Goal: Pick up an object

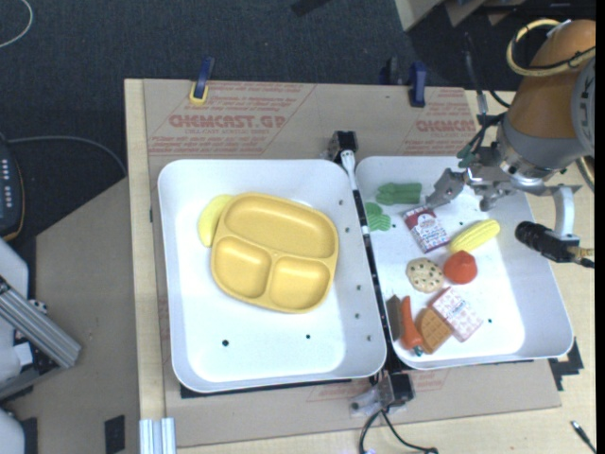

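My gripper (468,193) hangs over the far part of the right bin (544,320), its fingers (442,189) spread open with nothing between them. Just below it lie a red and white packet (425,228) and a yellow corn cob (475,235). A green piece (399,193) sits to its left, and a smaller green one (378,218) lies by the bin's left wall. Nearer the front are a red tomato (460,268), a cookie (424,273), a pink checked packet (458,312), a brown cracker (434,329) and an orange carrot (409,320).
The left bin (265,362) holds a yellow divided tray (274,251) with a yellow piece (213,218) tucked under its far left edge. The arm's orange band (553,93) rises at the top right. A black part (544,239) juts out beside the wrist.
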